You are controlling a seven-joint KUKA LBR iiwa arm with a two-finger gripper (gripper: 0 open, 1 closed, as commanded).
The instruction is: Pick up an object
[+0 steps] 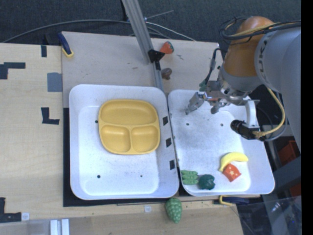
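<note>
Pincer [203, 105] apart, empty, over right white bin [195, 141] far edge. Small yellow plastic banana [234, 158] lies near bin's right near corner, touching red block [232, 172]. Likely light, stiff, slick; grip across curved middle.

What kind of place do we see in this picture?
Probably a robotics lab bench for pick-up trials: two white bins side by side, a grey arm's gripper over the right one, toy food like a plastic banana.

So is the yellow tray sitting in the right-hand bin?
No, the yellow tray lies in the left bin; the right bin holds the small toys.
</note>
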